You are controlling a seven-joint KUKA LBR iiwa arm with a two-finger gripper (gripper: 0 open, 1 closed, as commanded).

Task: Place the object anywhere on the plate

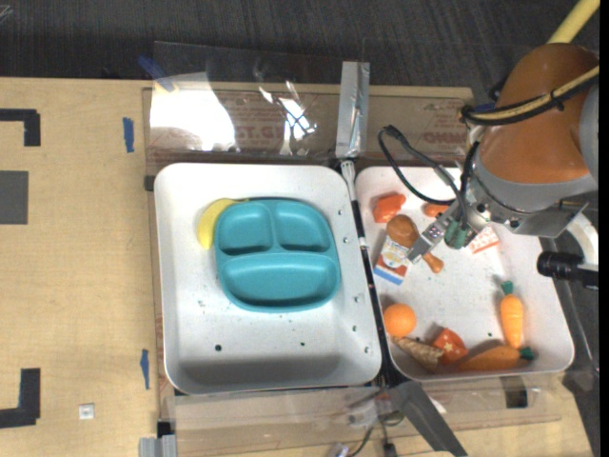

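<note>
A teal divided plate (pixel 276 252) lies in the left white bin (pixel 190 331), with a yellow item (pixel 209 219) partly hidden behind its left rim. My gripper (pixel 442 239) hangs over the upper middle of the right bin (pixel 557 350). Its fingers stand apart and hold nothing. Just left of it are a brown round toy (pixel 402 228) and a small white carton (pixel 392 261). A little orange piece (pixel 435 264) lies just under the left finger. A red-and-white item (pixel 484 243) is at the gripper's right.
The right bin also holds an orange chunk (pixel 388 206), an orange ball (pixel 400 320), a carrot (pixel 512 320), a red toy (pixel 449 342), a brown piece (pixel 419 351) and a long orange toy (pixel 490 358). Black cables (pixel 409 150) loop above the bin.
</note>
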